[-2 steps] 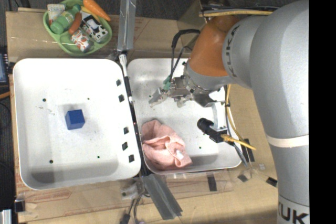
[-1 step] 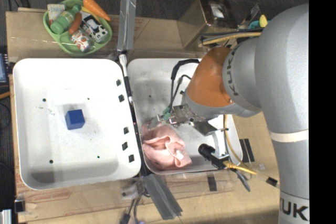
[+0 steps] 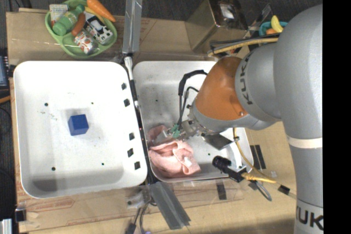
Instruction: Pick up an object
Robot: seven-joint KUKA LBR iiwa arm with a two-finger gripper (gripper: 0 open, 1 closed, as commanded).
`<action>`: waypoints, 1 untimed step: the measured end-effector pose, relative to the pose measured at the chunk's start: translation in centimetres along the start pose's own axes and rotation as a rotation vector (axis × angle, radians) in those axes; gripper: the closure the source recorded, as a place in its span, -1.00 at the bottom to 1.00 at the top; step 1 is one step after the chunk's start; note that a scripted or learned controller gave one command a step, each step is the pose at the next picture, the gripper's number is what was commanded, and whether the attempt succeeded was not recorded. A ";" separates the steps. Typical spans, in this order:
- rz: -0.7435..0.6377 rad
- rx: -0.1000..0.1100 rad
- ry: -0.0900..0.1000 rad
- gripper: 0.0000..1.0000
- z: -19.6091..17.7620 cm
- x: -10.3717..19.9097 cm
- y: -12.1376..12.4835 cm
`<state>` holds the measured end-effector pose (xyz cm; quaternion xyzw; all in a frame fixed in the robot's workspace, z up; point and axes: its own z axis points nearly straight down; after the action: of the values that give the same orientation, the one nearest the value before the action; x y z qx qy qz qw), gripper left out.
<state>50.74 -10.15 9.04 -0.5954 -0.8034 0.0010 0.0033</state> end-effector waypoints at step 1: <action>0.070 -0.003 -0.003 -1.00 -0.2 -2.4 7.2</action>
<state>58.35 -10.34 9.18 -0.6232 -0.7821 0.0009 0.0010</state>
